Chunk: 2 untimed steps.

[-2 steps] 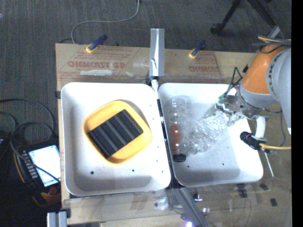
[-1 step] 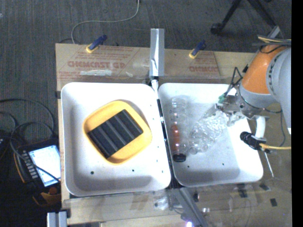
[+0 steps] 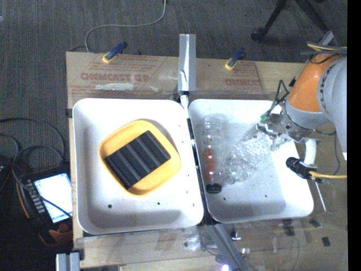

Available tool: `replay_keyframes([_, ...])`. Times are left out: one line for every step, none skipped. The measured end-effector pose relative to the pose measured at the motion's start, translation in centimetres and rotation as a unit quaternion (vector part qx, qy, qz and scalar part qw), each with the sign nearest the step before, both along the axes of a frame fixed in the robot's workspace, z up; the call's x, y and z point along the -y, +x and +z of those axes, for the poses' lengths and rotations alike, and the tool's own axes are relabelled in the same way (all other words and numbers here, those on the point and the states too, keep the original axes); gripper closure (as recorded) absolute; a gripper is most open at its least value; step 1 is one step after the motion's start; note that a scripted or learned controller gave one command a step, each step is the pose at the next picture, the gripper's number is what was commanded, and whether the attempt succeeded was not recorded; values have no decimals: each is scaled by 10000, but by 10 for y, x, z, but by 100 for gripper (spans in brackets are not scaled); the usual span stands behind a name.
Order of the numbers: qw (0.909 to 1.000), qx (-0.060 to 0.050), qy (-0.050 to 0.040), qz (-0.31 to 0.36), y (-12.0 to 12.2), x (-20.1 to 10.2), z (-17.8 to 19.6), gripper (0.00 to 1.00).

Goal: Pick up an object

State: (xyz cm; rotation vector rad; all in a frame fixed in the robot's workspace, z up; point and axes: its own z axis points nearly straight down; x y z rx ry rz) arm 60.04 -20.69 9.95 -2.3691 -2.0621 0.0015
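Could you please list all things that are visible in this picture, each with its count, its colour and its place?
shallow white bins: two, white, side by side on the bench
yellow tray with black ribbed insert: one, yellow and black, in the left bin
clear crinkled plastic bottles: two, transparent, one with a black cap, in the right bin
blue and yellow clamps: two, at the bench's far edge
arm: one, grey with orange band, over the right bin's right side
tool: one, above a clear bottle

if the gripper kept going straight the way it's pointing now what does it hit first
Most likely the crumpled clear plastic bottle lying in the right bin. The gripper sits at that bottle's upper right end, aimed down and leftward. From this slanted top view, depth is unclear, so it could meet the bin floor instead.
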Motion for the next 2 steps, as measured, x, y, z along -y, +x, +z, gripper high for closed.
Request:
replay_keyframes([10000, 0, 0, 0, 0, 0, 0, 0])
replay_keyframes([10000, 0, 0, 0, 0, 0, 0, 0])
